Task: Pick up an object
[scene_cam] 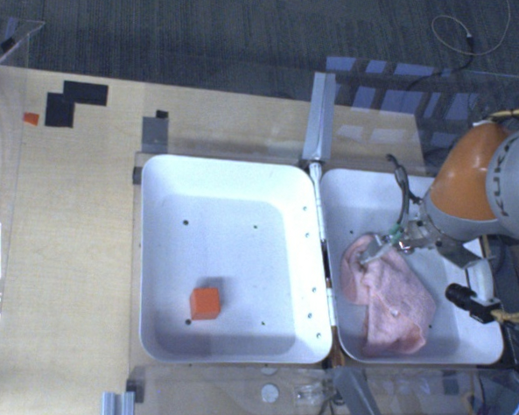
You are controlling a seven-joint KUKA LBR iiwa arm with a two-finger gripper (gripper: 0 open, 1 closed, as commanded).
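Note:
A crumpled pink cloth [385, 298] lies in the right bin [357, 195], spread from the middle toward the front. My gripper [385, 244] reaches in from the right and sits at the cloth's upper edge, touching or just above the fabric. An orange block [205, 303] rests in the left bin [217, 186], near its front left.
A metal divider post [318, 118] rises behind the seam between the two bins. Black markers [71, 101] and a small orange square [31, 119] lie on the wooden bench at the far left. The grey arm with its orange band [467, 184] overhangs the right bin's right side.

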